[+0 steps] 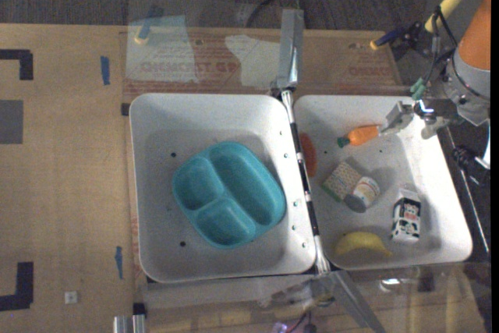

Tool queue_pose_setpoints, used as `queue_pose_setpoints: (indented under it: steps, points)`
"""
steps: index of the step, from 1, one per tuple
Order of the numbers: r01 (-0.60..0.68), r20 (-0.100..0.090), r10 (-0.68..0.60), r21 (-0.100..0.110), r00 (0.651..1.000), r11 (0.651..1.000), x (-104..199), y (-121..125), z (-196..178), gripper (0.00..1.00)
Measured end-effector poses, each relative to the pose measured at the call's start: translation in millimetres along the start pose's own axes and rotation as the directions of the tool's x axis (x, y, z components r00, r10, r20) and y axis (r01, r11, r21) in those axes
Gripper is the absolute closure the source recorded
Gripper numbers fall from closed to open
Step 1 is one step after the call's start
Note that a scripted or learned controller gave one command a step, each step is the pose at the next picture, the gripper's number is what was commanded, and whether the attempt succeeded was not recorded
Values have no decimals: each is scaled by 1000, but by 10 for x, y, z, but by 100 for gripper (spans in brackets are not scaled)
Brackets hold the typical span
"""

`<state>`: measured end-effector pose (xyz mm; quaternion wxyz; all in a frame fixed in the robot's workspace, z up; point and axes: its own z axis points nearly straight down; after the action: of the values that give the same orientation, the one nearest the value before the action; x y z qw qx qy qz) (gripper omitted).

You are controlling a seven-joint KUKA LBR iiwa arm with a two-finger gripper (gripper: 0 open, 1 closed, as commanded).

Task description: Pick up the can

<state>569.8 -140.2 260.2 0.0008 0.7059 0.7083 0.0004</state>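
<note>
Gripper [412,115] hovers over right white bin [452,191] near can [362,192].

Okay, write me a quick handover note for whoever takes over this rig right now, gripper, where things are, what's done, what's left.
Gripper: over the right bin's back edge, holding nothing that can be seen.
Can: lying on its side mid right bin, against a small patterned box.
Nearby: carrot just left of the gripper, milk carton and banana toward the front.
Left bin: teal divided plate.
Done: nothing yet; can not picked up.
Left: move to the can, grasp it, lift.
</note>
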Motion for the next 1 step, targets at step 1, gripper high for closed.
queue_pose_setpoints:
  steps: [1]
  points:
    - [58,-1,-58,1,998,998,222,-234,1431,0]
